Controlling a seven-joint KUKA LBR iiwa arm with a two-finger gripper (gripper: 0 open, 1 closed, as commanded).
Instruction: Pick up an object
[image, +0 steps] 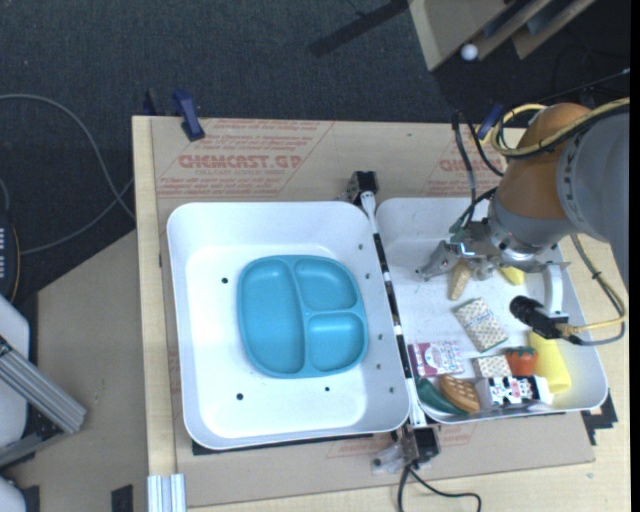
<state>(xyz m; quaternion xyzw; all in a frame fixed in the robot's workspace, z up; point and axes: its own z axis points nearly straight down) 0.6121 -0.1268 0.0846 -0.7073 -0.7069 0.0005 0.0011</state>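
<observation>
Camera view is showing the jaws (462, 256) hanging low in the upper half of the right bin (420, 225); how far apart they are standing, and whether they are touching the tan piece (459, 283) just beneath them, cannot be told. In the same bin's lower half a patterned packet (481, 322), a yellow block (551, 364) and a pink-labelled pack (437, 357) are lying. Left of that bin, a blue divided plate (300, 314) is sitting in the left bin (205, 300). Above both, the desk (240, 150) is reading "CHEMCAST GP" in red.

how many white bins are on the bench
2. One shallow white plastic bin sits on the left, holding a blue divided plate; the other white bin sits beside it on the right, holding small items.
</observation>
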